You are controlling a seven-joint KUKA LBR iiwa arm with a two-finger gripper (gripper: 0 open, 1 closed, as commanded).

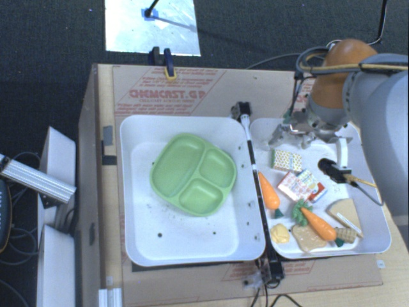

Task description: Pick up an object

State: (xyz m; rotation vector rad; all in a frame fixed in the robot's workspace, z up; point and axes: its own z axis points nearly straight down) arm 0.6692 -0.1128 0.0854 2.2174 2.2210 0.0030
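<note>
The grey two-finger gripper (295, 135) hovered over the right shallow white plastic bin's (377, 235) far edge; whether it was spread could not be told. Just beside it lay a small patterned card packet (286, 160), untouched, with an orange plastic carrot (270, 191) nearby.

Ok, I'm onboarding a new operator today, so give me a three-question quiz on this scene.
1. True or false: the green plate lies in the left bin.
2. How many carrots are in the right bin?
3. The gripper hangs over which part of the right bin? A) far end B) near end C) outside it

Key: 1 true. 2 two: one by the divider, one nearer the front. 3 A.
</note>
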